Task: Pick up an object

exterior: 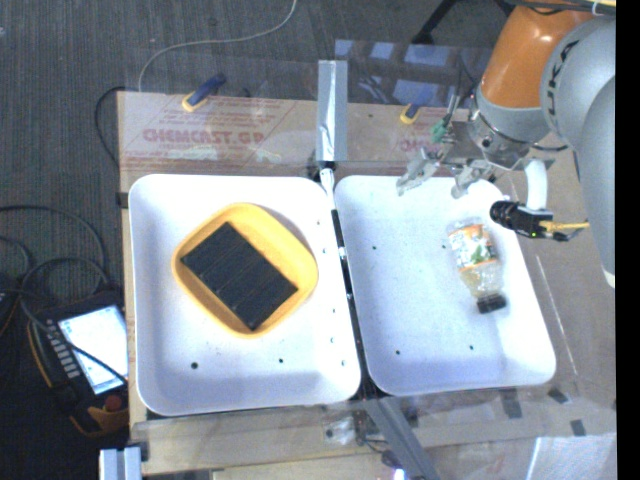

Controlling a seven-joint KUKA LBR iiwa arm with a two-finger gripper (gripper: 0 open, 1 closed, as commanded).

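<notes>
A clear plastic bottle (474,256) with an orange and green label lies in the right bin (420,318), near its right side, its black cap pointing to the front. A yellow dish (291,240) holding a dark ribbed pad (240,273) rests in the left bin (170,368). My gripper (436,179) hangs over the back edge of the right bin, behind and left of the bottle. It is open, its fingers spread wide with nothing between them.
The orange-banded arm (520,58) comes in from the upper right. A metal divider (330,118) stands at the back between the bins. Cables and a small screen device (85,343) lie on the floor at the left.
</notes>
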